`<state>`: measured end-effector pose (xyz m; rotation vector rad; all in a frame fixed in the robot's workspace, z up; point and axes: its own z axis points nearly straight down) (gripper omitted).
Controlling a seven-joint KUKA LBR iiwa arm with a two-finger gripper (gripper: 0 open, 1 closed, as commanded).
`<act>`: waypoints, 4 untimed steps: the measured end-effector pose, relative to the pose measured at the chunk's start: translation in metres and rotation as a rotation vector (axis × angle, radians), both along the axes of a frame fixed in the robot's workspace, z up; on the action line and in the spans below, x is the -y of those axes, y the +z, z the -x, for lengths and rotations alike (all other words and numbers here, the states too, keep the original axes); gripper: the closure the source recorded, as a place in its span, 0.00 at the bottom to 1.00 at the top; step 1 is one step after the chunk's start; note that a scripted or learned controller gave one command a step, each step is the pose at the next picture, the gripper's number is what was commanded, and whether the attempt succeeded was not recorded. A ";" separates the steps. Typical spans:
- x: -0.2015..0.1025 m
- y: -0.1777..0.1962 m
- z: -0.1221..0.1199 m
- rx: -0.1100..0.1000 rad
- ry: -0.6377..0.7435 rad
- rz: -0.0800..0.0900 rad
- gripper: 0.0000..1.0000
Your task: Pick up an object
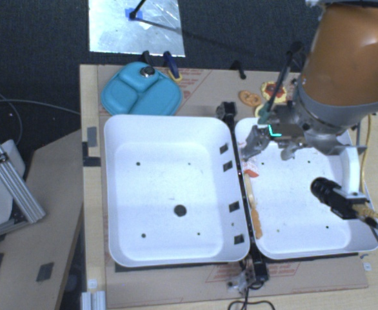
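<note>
My gripper (268, 150) hangs over the back left part of the right bin (305, 237), under the big orange and grey wrist. Its two grey fingers (249, 145) stand apart, open, with nothing between them. Just below the left finger a small red and white scrap (251, 171) lies on the bin floor. A thin tan stick (254, 217) lies along the right bin's left wall. In the left bin (131, 173) a small dark round object (180, 210) rests near the middle of the floor, far from the gripper.
Behind the left bin a blue lidded container (140, 90) sits on the bench, and a foil sheet (136, 18) lies beyond it. Small orange and yellow items (248, 97) lie behind the right bin. Black clips (228, 166) line the wall between the bins.
</note>
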<state>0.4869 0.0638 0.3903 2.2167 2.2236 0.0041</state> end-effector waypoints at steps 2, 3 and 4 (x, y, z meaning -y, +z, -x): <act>-0.011 0.075 0.000 0.007 0.002 -0.002 1.00; 0.034 0.005 0.000 -0.006 -0.007 0.002 1.00; -0.012 -0.022 -0.005 -0.004 0.004 0.000 1.00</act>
